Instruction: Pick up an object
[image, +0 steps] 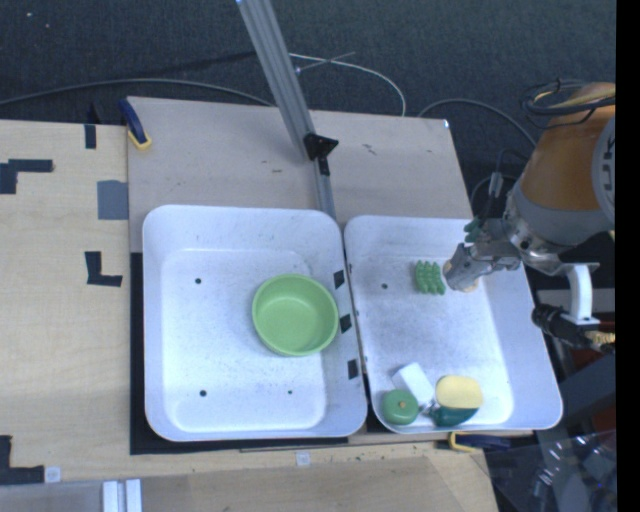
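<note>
My tool (463, 272) hangs low over the right bin (520, 400), just beside the green ridged piece (429, 277), on that piece's right; whether it touches the piece I cannot tell, and at this slant I cannot tell its state either. That green ridged piece, lying in the upper part of the right bin, seems the thing to go for, being the nearest. To do this step well I judge I should center over the piece rather than beside it, turn so the grip closes across its narrow side, and come straight down, since a slanted approach would likely push so small and light a piece along the bin floor. My arm (565, 180) reaches in from the far side of the piece, the orange band high above it and the wrist bent downward toward the bin. Well apart from the piece, at the bin's near edge, lie a green round object (401, 407), a white block (413, 380) and a yellow object (459, 391) clustered together; beyond the piece's left, in the left bin (170, 300), sits a green bowl (294, 315)
</note>
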